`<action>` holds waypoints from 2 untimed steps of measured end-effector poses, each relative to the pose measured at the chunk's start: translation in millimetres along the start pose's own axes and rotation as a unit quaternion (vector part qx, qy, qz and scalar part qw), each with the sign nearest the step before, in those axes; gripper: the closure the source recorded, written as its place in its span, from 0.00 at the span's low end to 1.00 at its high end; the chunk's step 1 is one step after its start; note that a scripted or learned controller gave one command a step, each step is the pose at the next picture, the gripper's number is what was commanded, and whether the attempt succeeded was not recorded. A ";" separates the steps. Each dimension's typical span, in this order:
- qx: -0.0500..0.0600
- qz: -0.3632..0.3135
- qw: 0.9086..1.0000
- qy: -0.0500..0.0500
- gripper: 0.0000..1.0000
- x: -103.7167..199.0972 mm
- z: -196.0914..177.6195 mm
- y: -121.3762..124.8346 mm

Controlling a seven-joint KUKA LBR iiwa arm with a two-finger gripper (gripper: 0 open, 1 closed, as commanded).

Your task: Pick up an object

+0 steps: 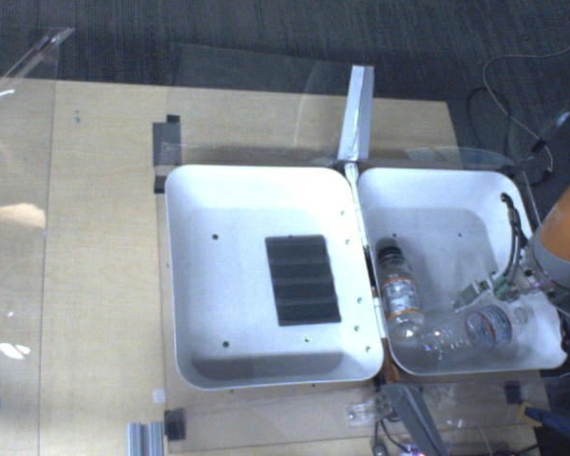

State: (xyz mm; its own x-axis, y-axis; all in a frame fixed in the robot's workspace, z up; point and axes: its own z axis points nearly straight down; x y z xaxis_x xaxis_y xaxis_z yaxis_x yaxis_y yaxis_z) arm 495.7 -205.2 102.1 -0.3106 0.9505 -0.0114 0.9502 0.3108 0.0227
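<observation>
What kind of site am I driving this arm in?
Probably a robotics lab bin-picking cell: two white bins on a wooden bench, clear plastic bottles as test objects, loose cables over carpet.

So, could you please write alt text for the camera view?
The gripper reaches into the right bin, just above two clear plastic bottles lying near its front. The left bin holds a dark ridged block.

The left bin holds a dark ribbed block. The right bin holds two clear plastic bottles. The tool sits low beside the second bottle.
</observation>
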 end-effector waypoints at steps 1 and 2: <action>0.004 -0.104 0.995 0.001 0.00 9.8 11.6 -0.1; 0.003 -0.195 0.981 0.001 0.00 16.7 11.3 2.1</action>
State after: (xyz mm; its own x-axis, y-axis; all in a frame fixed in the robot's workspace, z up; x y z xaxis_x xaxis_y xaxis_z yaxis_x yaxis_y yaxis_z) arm 492.7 -188.7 90.7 -0.6502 0.7596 -0.0164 0.7595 0.6504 0.0101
